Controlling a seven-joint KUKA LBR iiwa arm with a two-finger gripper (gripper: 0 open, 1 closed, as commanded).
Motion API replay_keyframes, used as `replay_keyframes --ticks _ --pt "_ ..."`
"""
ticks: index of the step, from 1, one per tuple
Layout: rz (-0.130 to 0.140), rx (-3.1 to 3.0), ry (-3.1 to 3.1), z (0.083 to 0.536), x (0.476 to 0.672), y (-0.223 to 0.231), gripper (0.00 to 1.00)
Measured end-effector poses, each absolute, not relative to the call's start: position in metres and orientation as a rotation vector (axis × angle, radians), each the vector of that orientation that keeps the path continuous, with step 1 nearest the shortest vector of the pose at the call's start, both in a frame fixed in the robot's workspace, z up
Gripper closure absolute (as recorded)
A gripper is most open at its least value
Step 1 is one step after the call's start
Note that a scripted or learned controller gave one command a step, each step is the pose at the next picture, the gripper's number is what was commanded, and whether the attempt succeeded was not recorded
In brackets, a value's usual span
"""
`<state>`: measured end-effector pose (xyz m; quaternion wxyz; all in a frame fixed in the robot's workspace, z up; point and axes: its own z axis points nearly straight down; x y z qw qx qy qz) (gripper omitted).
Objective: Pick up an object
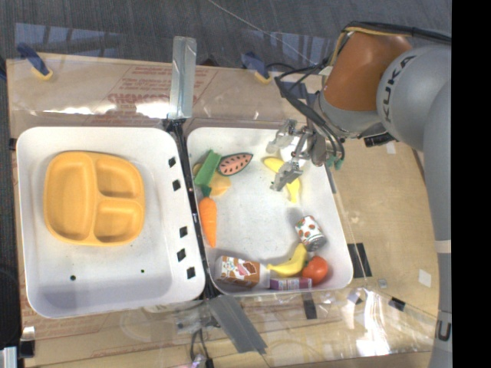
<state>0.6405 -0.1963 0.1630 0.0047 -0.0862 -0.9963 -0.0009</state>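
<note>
My gripper [285, 159] hangs over the upper right part of the right bin [253, 213], fingers spread, so it is open. A yellow banana-like piece [292, 191] lies under and between the fingers, partly hidden by them; nothing is lifted. Other objects lie in the same bin: a watermelon slice [235, 163], a green piece [205, 169], an orange carrot [208, 219], a small can [310, 232], a yellow banana [290, 263], a red tomato [315, 271] and a brown packet [238, 271].
The left bin [46, 282] holds a yellow divided plate [93, 198]. A black divider [188, 205] runs between the bins. The arm [383, 75] comes in from the upper right, its cables trailing over the bin's far rim.
</note>
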Motion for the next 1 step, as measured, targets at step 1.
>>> replay_keyframes --ticks 1 --pt "0.0 -0.344 -3.12 0.0907 0.6514 -0.2074 0.0"
